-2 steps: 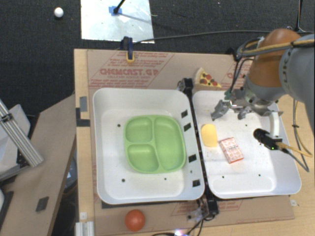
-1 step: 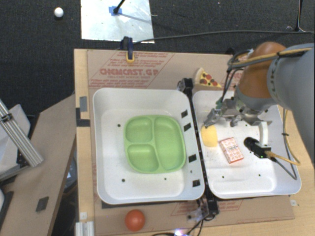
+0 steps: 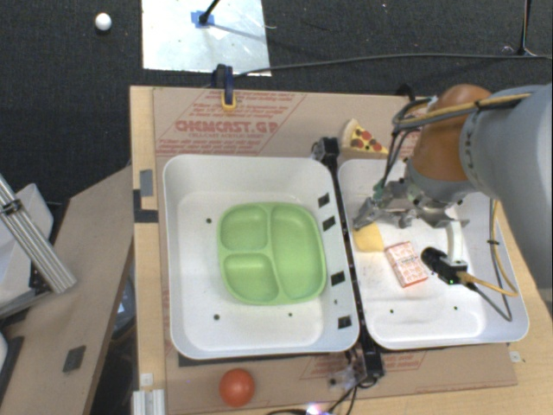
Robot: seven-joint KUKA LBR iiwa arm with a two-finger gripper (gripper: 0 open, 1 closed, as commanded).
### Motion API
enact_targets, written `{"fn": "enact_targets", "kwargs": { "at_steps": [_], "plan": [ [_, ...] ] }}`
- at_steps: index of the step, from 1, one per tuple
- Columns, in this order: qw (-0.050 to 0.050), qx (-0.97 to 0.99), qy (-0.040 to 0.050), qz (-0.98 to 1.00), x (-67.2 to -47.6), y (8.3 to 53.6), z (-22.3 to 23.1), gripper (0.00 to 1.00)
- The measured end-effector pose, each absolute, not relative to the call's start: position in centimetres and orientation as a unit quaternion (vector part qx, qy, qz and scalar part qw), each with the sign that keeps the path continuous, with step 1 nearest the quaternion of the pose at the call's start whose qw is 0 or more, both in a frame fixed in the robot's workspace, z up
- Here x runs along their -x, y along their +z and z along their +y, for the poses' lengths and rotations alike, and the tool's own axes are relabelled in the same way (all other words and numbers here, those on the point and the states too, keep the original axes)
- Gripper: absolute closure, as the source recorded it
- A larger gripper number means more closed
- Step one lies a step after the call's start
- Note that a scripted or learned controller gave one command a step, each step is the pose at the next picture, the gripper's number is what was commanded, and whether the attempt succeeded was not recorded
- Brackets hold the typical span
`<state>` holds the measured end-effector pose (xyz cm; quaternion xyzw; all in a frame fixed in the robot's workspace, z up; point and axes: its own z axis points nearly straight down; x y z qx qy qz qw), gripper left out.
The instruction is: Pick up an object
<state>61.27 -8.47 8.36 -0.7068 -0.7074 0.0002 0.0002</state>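
A pale yellow wedge lies at the left edge of the right bin, with a small red-and-white box just to its right. The gripper hangs just beyond the wedge, and I cannot tell whether it grasps anything. This looks like the approach step; the next move calls for centring over the wedge and descending.

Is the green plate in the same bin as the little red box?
No, the green plate lies in the left bin, and the red box lies in the right bin.
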Motion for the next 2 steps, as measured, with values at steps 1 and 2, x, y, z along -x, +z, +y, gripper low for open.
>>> {"fn": "enact_targets", "kwargs": {
  "at_steps": [1, 2],
  "plan": [
    [-0.001, 0.707, -0.0016, -0.707, -61.4, 9.6, -8.5, 1.0],
    [-0.002, 0.707, -0.0014, -0.707, -61.7, 14.0, -8.9, 1.0]
  ]
}}
